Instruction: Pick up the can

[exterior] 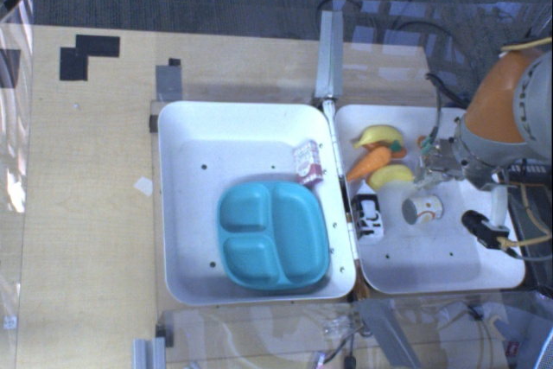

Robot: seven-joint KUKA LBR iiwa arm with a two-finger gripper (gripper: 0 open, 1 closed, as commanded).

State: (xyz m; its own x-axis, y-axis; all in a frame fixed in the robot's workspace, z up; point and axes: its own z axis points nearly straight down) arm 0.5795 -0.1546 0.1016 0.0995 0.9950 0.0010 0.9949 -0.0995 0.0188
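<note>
Beside the gripper (429, 171), a pale can (422, 208) lies tipped.

Arm reaches in from right — hand (429, 171) lowered

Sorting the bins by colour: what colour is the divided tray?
Light blue tray, seen in the camera view.
</note>
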